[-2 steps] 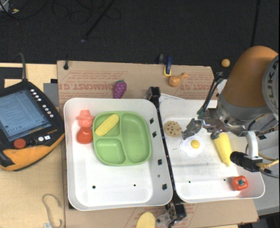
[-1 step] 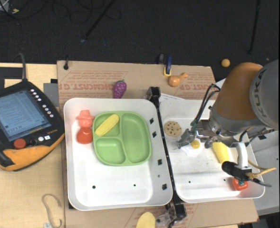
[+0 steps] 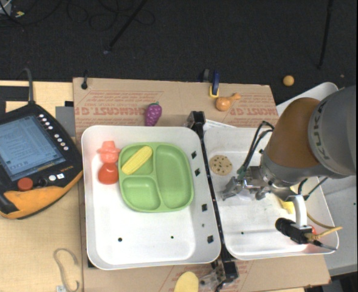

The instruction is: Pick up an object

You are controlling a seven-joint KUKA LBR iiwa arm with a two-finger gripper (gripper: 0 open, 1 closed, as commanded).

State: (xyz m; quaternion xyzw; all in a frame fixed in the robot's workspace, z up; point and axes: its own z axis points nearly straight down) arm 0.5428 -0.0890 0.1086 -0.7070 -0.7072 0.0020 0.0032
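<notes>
My gripper (image 3: 234, 186) hangs low over the middle of the right bin (image 3: 251, 248), reaching in from the right. A round brown cookie (image 3: 220, 163) lies in that bin just up and left of the gripper, apart from it. A small yellow piece (image 3: 285, 206) peeks out beneath the wrist on the right. The left bin (image 3: 142, 242) holds a green divided plate (image 3: 172, 181) with a yellow corn cob (image 3: 135, 159) in its upper left compartment. A red and pink toy (image 3: 108, 162) stands beside the plate on its left.
On the cardboard behind the bins lie purple grapes (image 3: 153, 112) and an orange gourd (image 3: 225, 101). An orange ball (image 3: 288, 80) sits further back right. A yellow object (image 3: 186, 281) lies at the front edge. A teach pendant (image 3: 27, 157) rests at left.
</notes>
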